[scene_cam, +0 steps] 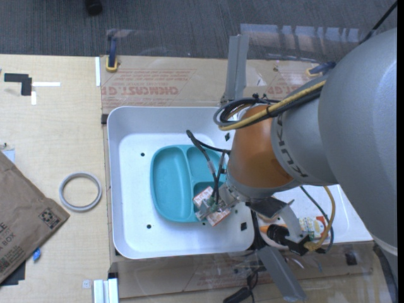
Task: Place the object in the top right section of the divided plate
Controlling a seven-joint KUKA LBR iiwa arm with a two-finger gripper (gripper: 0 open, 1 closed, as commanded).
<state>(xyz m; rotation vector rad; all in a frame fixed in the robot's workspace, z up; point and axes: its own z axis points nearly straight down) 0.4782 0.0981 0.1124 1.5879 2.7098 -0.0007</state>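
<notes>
Object point(211, 208), a small pale and reddish-brown packet-like item, sits at the gripper point(213, 212) tip, over the lower right edge of the teal divided plate point(172, 185). It appears to lie right at the fingers, but whether it is pinched between them cannot be told, nor how wide they stand, since the wrist and black cables point(208, 160) cover them. Any print on the object is too small to read.

Readable writing is on the cardboard sheet point(164, 84) past the bin's far edge: reversed red letters that look like "CHEMCAST GP". A brown box point(22, 223) at the bench's left edge bears "BOX" in part and a square code label.

The plate lies in the middle of the left white bin point(123, 188), with bare floor along the bin's left, near and far walls. Its large section faces the bin's left wall; the smaller sections lie on the right, partly under the arm point(303, 131). The arm covers the bin's right side and most of the second bin point(353, 226).

1 grey tape ring point(80, 190) lies on the bench point(50, 125), left of the bin and well apart from it.
</notes>
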